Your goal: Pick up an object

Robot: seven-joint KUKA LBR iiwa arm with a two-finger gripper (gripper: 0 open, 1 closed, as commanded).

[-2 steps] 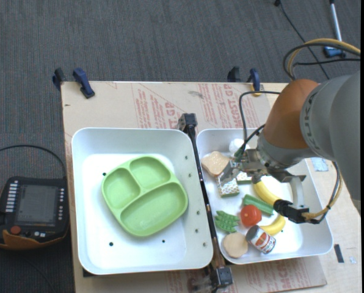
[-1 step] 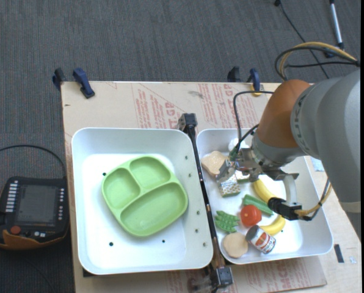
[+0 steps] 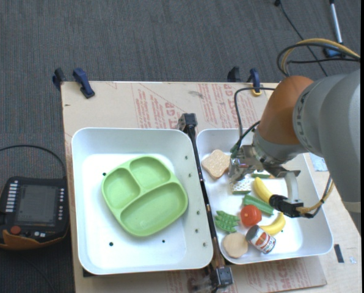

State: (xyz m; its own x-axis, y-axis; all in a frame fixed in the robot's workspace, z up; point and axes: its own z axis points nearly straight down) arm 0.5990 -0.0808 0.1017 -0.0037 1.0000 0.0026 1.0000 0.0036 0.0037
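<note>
Camera view, end effector (image 3: 239, 171) beside bread slice (image 3: 215, 163), finger state unclear

Bulky grey cylindrical arm (image 3: 331, 130) at the right of the frame, smooth matte casing. Rounded orange band (image 3: 280, 112) above the wrist. Metallic wrist assembly below it, centre right. Black and yellow cables loop near the upper right and lower right.

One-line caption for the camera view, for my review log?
KUKA arm's pincer lowered into the right bin among toy food beside the bread slice; green divided plate in left bin.
</note>
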